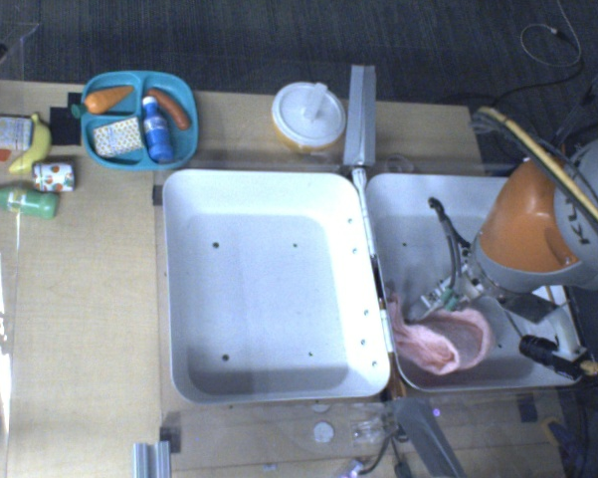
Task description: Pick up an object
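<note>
Pink, soft and crumpled, a cloth [440, 341] lies bunched in the near left corner of the right white bin [410, 217], a smooth shallow tray with rounded corners. The pincer [444, 297] hangs just above the cloth's far edge; whether it is open or closed cannot be told. On the wooden desk [80, 317], a blue divided plate [184, 103] holds toy food.

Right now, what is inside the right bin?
The right bin holds a pink cloth near its front, with the gripper just above it. The arm covers the bin's right part, so anything there is hidden.
</note>
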Motion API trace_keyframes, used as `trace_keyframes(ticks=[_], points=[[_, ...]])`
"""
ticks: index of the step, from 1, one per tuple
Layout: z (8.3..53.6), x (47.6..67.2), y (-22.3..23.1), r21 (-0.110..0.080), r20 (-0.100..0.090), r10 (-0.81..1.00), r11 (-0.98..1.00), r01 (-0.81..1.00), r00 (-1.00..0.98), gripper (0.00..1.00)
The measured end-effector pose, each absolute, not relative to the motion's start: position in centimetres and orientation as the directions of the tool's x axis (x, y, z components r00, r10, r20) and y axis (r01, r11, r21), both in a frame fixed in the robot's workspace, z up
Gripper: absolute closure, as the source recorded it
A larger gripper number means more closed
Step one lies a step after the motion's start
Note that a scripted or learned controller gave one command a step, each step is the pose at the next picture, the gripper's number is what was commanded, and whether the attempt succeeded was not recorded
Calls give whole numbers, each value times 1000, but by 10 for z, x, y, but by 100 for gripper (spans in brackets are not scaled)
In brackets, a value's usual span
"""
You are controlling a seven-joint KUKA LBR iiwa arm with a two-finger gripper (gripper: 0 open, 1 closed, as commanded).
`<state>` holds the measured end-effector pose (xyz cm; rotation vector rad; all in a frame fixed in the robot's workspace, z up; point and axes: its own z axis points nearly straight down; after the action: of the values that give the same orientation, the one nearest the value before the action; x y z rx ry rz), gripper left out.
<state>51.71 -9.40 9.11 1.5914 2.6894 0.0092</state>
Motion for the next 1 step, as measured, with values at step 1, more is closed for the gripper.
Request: trace_keyframes(ticks=[1], points=[[100, 587, -127, 4, -2, 958, 286, 958, -286, 0]])
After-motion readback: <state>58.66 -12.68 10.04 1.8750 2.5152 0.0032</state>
